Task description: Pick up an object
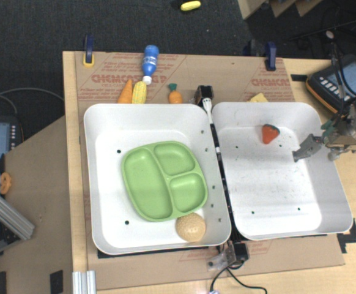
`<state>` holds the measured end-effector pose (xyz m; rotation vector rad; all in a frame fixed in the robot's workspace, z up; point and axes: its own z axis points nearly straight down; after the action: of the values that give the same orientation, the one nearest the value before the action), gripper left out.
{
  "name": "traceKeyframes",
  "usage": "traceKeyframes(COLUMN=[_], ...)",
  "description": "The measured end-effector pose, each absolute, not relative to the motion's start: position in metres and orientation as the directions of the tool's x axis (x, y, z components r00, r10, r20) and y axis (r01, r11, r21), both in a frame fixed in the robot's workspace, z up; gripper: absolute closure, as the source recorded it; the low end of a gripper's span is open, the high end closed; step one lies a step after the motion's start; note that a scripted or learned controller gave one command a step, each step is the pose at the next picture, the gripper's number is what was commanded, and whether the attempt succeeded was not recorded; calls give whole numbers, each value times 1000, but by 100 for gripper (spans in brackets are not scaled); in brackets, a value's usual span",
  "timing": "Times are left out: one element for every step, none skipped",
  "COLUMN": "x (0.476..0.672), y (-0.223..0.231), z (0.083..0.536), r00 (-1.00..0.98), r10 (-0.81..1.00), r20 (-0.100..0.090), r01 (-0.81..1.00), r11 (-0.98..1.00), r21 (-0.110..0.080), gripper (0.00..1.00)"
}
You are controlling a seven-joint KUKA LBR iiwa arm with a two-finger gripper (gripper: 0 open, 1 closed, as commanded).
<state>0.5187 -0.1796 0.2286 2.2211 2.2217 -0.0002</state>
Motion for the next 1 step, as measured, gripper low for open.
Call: traceKeyframes(x=[589], y=[-191], z=[89], r00=[-3], r10=[1000], r20=[1], r01=[1000], r11=[3], r21=[-4], gripper=[0])
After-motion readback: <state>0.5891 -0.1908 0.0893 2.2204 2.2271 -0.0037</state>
